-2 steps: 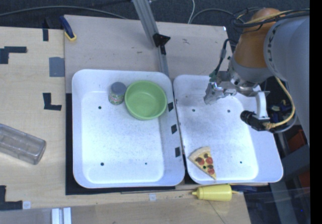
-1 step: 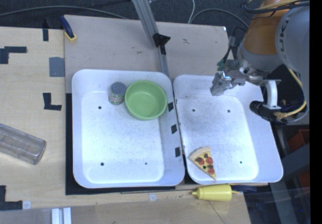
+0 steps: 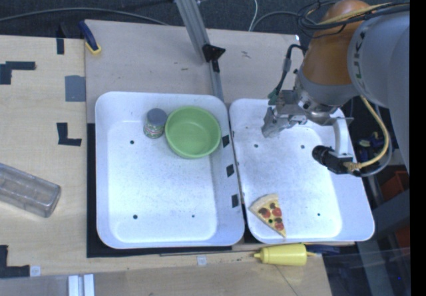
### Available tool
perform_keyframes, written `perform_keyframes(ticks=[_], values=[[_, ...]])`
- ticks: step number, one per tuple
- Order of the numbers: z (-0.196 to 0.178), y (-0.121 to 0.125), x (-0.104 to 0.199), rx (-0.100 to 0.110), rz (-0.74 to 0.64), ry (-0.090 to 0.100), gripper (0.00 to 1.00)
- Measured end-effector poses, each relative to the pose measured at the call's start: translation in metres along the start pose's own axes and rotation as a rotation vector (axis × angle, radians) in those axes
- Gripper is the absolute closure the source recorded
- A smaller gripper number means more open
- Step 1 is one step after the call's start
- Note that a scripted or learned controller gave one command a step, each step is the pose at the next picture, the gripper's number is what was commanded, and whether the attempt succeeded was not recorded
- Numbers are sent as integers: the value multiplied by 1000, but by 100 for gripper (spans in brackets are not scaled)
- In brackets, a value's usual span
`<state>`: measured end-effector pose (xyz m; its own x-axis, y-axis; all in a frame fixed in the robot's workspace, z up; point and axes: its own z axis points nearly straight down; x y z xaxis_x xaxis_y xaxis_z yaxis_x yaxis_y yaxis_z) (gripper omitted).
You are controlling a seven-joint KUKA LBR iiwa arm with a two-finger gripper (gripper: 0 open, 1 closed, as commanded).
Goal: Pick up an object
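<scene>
- The desk (image 3: 153, 62) carried two shallow white bins side by side, with dark tape marks on its left part.
- The grey arm (image 3: 373, 42) with its orange band reached in from the right over the upper part of the right bin (image 3: 313, 175).
- The left bin (image 3: 160, 201) held a green bowl (image 3: 193, 132) near its upper edge, open side up.
- A clear plastic container (image 3: 26, 189) lay on its side on the desk, well left of the bins.
- The gripper (image 3: 271, 127) hung over the upper left area of the right bin; whether it was spread or pressed together could not be told, and nothing was visible between its tips.
- A yellow bottle (image 3: 282, 255) lay on its side on the desk just below the right bin's lower edge.
- A toy pizza slice (image 3: 269, 211) lay flat in the lower left corner of the right bin, well apart from the gripper.
- A small grey-lidded can (image 3: 155, 122) stood in the left bin, just beside the bowl's left rim.
</scene>
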<state>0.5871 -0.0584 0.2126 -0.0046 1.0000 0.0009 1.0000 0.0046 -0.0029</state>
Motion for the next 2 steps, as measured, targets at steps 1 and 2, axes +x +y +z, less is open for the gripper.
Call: perform_keyframes(ticks=[1, 2], values=[[-9, -7, 57, -1, -3, 1, 100], [-1, -22, 112, 1, -3, 0, 100]])
